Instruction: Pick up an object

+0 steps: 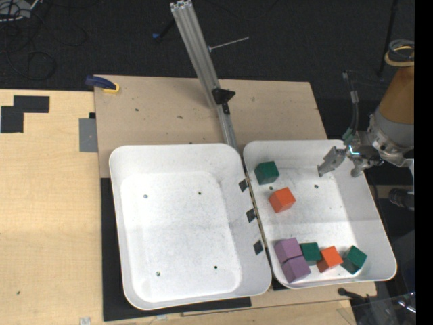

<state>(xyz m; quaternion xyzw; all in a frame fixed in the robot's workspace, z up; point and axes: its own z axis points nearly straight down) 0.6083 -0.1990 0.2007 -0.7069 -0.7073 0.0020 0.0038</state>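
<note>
Spread apart and gripping nothing, my jaws hang over the right bin (379, 208) near its two o'clock corner, with my gripper (344, 161) above bare white floor and my arm coming in from three o'clock. None of the blocks lies between my fingers, so the pick is not yet made. The nearest candidates sit toward nine o'clock from me: a green block (266, 172) near the bin's top left, and just below it an orange block (281, 199), the two close but apart, each with open floor around it. The rest crowd along the six o'clock wall: a purple block (291, 258) that looks like two stacked or pressed together, a small green block (310, 251) touching it, another orange block (330, 257) beside that, and a teal block (354, 258) at the five o'clock corner. The left bin (135, 181) lies beyond the divider. My worry, as a judgement, is mainly about where I come down. Straight below me there is only floor, so closing from where I am would catch air. Going for the packed row risks a finger landing on a neighbour or wedging against the wall, and nudging blocks instead of gripping one. The lone orange or green block looks safer, though an off-centre descent could clip an edge and skid it aside.
</note>
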